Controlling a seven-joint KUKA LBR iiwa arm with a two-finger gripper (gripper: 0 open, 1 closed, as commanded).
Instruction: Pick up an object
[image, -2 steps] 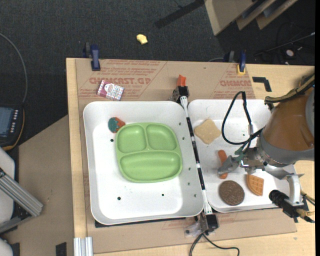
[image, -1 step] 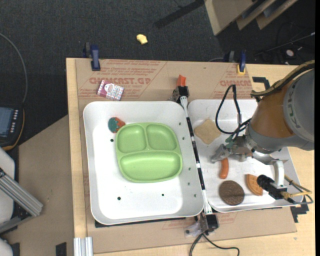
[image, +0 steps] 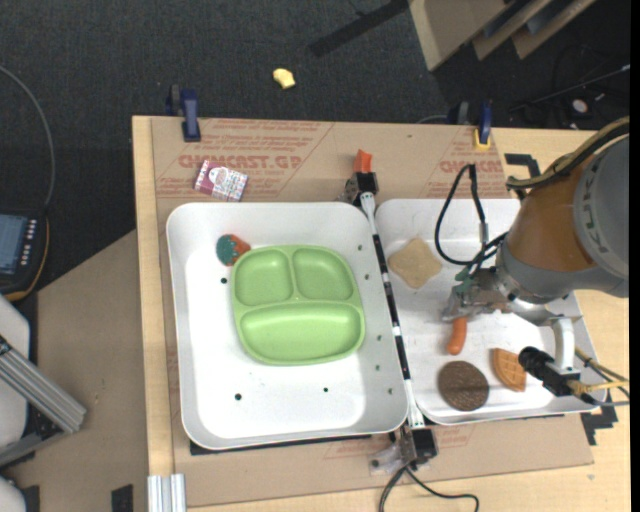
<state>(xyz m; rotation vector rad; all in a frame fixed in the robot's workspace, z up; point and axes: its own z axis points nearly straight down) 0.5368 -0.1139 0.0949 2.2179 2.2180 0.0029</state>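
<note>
Desk carries two bins; the left bin has a green tray, the right bin has the food toys. Pincer hangs right over the carrot, which lies just at its 6 o'clock, long axis running 12-to-6. Can't tell if the pincer's apart or together. Cookie further toward 6.

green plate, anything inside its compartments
All three compartments of the green plate look bare. A small red and green object sits just outside its upper left corner; whatever lies beneath the plate is covered.
</note>
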